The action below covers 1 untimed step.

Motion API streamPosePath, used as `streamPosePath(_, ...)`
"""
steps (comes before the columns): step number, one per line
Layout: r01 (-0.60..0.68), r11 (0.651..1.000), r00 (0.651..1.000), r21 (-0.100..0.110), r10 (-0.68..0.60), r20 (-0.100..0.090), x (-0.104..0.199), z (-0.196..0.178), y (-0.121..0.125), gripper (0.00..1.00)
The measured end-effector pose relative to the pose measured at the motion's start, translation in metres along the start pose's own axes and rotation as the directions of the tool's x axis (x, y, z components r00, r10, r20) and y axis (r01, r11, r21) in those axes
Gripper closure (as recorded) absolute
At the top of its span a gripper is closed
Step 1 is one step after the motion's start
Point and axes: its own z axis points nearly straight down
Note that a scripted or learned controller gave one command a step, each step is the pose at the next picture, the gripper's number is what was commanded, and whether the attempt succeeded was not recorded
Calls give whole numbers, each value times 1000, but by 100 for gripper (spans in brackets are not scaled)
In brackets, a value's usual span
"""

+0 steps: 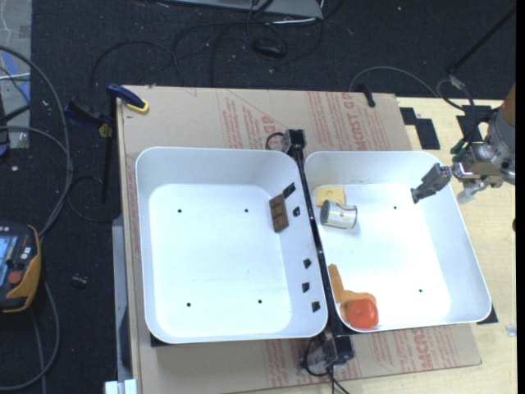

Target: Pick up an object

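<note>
An orange-red toy [358, 304] lies at the near left corner of the right bin [459, 245]. The pincer [447, 182] hangs over that bin's far right edge, holding nothing; whether apart or together, I cannot tell. One small silver can [338, 214] touches one yellow piece [330, 194] far left. One brown block [279, 213] rests in the left bin [164, 220].

The arm [502, 150] is cut off by the right edge; the gripper [447, 180] is too small to read, and a yellow device [18, 265] is cropped at left
</note>
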Motion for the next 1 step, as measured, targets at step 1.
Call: streamPosePath(1,-2,1000,1000,6,2,-1,-32,71,19,0)
